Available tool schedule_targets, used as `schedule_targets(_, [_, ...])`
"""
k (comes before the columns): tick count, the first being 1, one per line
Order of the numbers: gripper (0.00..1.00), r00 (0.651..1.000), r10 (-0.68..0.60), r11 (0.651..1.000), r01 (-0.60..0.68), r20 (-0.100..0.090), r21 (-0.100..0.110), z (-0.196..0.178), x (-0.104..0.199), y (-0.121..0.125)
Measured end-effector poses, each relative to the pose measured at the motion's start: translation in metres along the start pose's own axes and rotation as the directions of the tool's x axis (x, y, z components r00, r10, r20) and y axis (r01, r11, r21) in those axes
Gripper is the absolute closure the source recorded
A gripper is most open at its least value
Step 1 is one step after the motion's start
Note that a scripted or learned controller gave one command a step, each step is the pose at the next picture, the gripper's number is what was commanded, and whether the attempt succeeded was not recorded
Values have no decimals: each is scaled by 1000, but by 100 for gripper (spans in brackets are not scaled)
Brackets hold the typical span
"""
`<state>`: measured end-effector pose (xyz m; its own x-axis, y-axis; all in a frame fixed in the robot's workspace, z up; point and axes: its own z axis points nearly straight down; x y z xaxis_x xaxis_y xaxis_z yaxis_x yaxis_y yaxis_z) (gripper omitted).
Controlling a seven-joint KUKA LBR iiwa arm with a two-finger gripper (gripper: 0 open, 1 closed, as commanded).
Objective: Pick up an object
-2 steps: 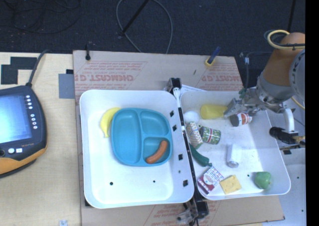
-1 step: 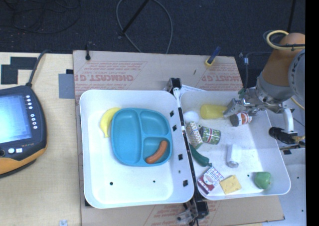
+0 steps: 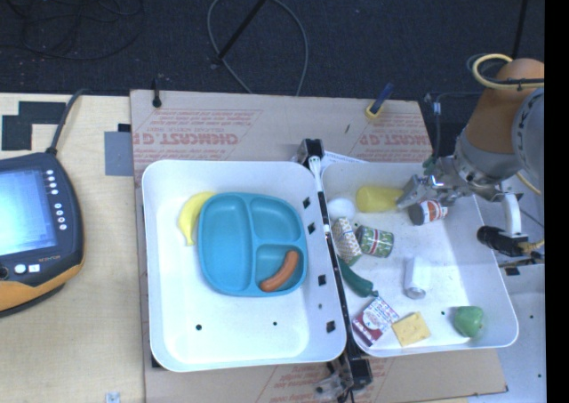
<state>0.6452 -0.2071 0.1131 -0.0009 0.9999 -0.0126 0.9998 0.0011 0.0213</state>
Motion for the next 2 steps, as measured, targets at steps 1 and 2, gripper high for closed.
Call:
schedule_targets(1, [0, 1000, 0, 1000, 0, 0, 1, 0, 0, 0])
schedule_targets(2, [0, 1000, 0, 1000, 0, -2, 1, 1, 3, 1])
